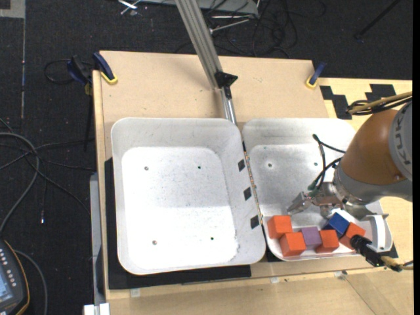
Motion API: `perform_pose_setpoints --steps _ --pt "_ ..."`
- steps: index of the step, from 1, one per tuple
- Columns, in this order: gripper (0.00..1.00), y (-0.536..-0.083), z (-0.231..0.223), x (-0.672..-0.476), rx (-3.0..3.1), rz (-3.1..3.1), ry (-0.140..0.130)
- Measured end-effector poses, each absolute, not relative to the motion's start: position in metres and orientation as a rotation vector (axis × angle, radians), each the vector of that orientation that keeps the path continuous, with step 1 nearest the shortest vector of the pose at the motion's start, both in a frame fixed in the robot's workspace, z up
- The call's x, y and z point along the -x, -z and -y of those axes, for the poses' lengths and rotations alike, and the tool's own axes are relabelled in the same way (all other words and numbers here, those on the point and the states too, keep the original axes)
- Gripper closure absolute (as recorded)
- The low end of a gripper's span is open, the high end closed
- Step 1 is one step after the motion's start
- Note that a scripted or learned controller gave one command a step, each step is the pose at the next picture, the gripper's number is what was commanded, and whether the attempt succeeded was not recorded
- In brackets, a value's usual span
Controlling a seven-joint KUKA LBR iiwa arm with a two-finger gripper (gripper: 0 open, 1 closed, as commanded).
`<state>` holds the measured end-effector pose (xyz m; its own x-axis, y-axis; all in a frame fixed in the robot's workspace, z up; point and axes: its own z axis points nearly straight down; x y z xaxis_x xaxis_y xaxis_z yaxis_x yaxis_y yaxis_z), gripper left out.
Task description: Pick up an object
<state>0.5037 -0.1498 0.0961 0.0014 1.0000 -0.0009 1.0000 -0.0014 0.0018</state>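
Note:
Several small blocks lie along the near edge of the right bin (289, 149). An orange block (281, 225) is leftmost, with a second orange block (293, 243) just in front of it. To their right come a purple block (310, 237), another orange block (328, 240), a blue block (338, 222) and an orange block (355, 232) at the corner. My gripper (310, 208) hangs low over the bin floor just behind this row, open, with nothing between its fingers. One fingertip (293, 207) points toward the leftmost orange block. The wrist hides the bin's right side.
The left bin (131, 176) sits next to the right one, and a ridge (246, 176) divides them. A metal rod (203, 38) slants down from the back to the bins' far edge. Clamps (105, 71) sit at the bench's far corners.

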Motion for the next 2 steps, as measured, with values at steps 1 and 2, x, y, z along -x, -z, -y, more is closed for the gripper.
perform_pose_setpoints --steps 1,2 --pt "0.0 -0.0963 0.1504 -0.505 -2.222 -2.219 -0.001" --pt "0.0 -0.0962 0.1503 -0.505 -2.222 -2.218 -0.002"
